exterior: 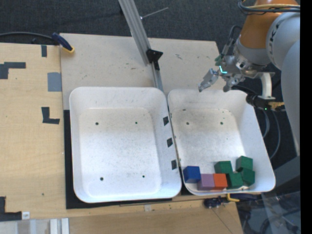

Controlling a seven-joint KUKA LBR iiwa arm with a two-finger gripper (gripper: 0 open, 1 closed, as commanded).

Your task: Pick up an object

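- Gripper (218, 81) hangs over the far edge of the right bin (253, 126), fingers spread apart w/ nothing between them. One finger points left, the other is partly lost against the wrist hardware, so the spread is a fair read, not certain.
- Candidate objs all sit in the near end of the right bin, well apart from the gripper: blue block (191, 173), purple block (207, 181), orange block (220, 180), plus a clump of green blocks (239, 172).
- Blue block touches the purple one on its right but has bare bin floor to its left and far side, so prob. the easiest pick.
- Handling: they look like small rigid cubes, likely light and not fragile; flat faces should give the pads decent purchase (smooth paint may slip a bit if the squeeze is off-centre).
- Take hold across two opposite flat faces, near/far on the blue one, since its right face is blocked by purple.
- Green clump is packed tight against the bin wall; little room for fingers there.
- Left bin (83, 130) holds no objs.
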